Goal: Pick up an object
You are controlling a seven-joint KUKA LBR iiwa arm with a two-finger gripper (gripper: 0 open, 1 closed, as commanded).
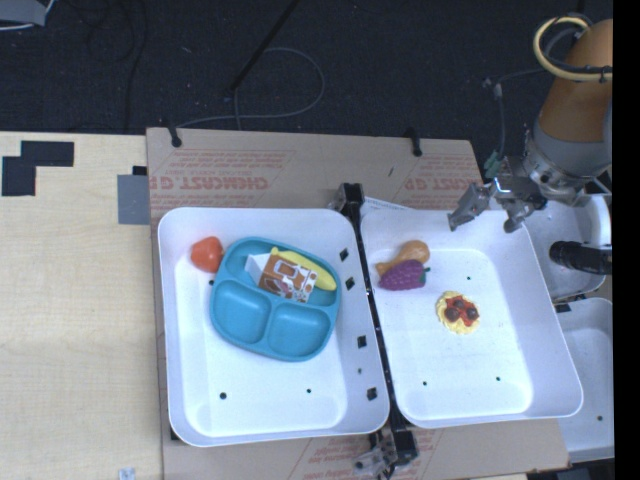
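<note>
Camera view shows your gripper (496,208) spread open and empty above the right bin's (520,368) far edge; pinch the light, bumpy toy grapes (403,276) crosswise.

The grey arm (570,133) with its orange band (585,73) reaches in at upper right, wrist pointing down-left. Its gripper (490,211) hangs with both fingers (466,209) spread apart, nothing between them.
</note>
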